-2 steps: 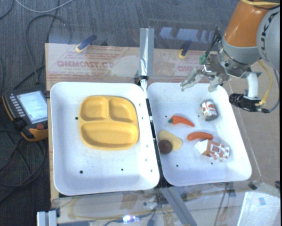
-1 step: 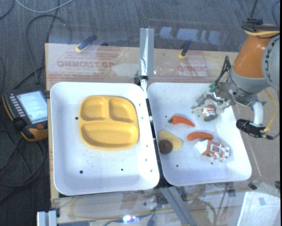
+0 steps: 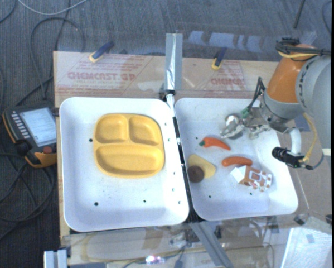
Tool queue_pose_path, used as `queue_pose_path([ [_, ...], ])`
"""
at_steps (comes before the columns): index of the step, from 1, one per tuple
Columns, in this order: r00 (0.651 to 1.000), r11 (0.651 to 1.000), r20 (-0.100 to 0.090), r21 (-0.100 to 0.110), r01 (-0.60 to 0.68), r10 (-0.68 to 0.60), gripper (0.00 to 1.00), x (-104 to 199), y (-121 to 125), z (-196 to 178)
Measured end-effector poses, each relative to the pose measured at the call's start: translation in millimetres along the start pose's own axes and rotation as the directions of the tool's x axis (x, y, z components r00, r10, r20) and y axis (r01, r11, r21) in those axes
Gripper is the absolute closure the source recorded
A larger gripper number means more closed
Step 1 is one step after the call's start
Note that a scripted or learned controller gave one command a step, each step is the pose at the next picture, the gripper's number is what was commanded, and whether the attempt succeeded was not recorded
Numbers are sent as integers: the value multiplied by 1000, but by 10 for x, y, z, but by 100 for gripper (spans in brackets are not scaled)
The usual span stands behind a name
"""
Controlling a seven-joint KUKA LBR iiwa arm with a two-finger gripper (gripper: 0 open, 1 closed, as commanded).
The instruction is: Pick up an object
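Your gripper [image 3: 232, 126] hangs over the upper part of the right bin [image 3: 278, 202], reaching in from 3 o'clock. You cannot tell from this slant whether it is apart or together; the metal tip is a small bright blur, and nothing is visibly caught in it.

The nearest candidate is the orange pepper-shaped piece with a green stem [image 3: 215, 143]. It lies just beside the tip, at about 7 o'clock from it, apart from it on the bin floor. Its long axis runs roughly 10 to 4 o'clock, stem end toward 10.

Other pieces, for your record:
- a second orange piece [image 3: 237, 161], at 6 o'clock from the tip, long axis near 9 to 3;
- a yellow wedge [image 3: 206, 166] with a dark brown round piece [image 3: 196, 174] touching it, at 7 o'clock, farther off;
- a red-and-white packet [image 3: 252, 178], at 5 o'clock.

The yellow divided tray [image 3: 130, 144] sits in the left bin [image 3: 77, 205], well apart.

Judgement: the pick has not begun. The coming move is probably a short shift toward 7 o'clock and a descent, closing across the pepper's short axis.
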State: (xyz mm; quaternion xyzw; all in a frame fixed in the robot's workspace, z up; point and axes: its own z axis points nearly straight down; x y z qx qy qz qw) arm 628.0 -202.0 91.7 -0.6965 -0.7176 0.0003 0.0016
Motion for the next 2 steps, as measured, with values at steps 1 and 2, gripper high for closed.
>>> queue_pose_path([
  [1,1000,1000,0,1,-1,1,100,3,4,-73],
  [2,999,999,1,0,35,-35,100,617,95,-1070],
])
